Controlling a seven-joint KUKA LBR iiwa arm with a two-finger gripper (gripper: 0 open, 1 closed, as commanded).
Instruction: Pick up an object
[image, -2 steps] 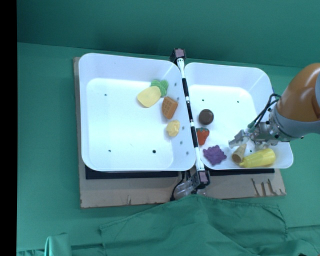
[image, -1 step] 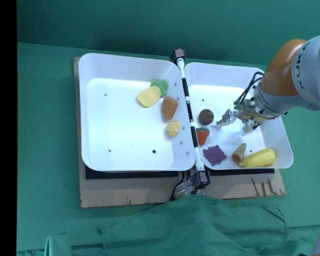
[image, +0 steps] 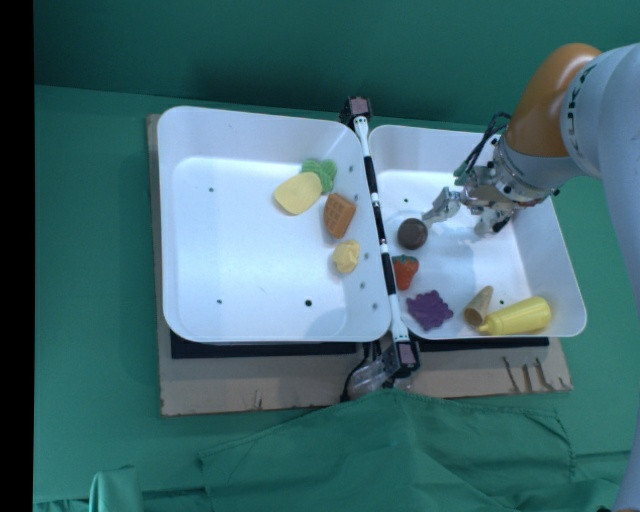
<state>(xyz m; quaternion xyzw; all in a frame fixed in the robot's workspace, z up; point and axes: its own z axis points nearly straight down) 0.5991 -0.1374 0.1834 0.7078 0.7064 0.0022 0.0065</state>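
Green cloth (image: 400, 450) lies crumpled along the near edge of the counter (image: 100, 250), just below the cardboard sheet (image: 250, 385) that carries the two white bins. Farther in, the right bin (image: 545, 260) holds a yellow squeeze bottle (image: 517, 316) lying on its side beside a small ice-cream cone (image: 478, 303), a purple bunch of grapes (image: 429, 309), a red strawberry (image: 404, 271) close to the divider, and a dark brown ball (image: 412, 233). Over in the left bin (image: 200, 200) are a toy pineapple (image: 304, 187), an orange waffle-like piece (image: 339, 215) and a small yellow piece (image: 346, 256).

Above the upper part of the right bin hangs the gripper (image: 466, 212), its two fingers spread apart with nothing between them. The brown ball sits just left of its nearer finger, apart from it, and looks like the likeliest target.

These seem to be light plastic play-food pieces, stiff and smooth. The ball would probably roll or squirt out if pinched off-centre, so the fingers should close across its widest part, straight from above. It stands clear of the strawberry, which leaves room for a finger on each side. A glancing touch could send it rolling toward the bin wall.
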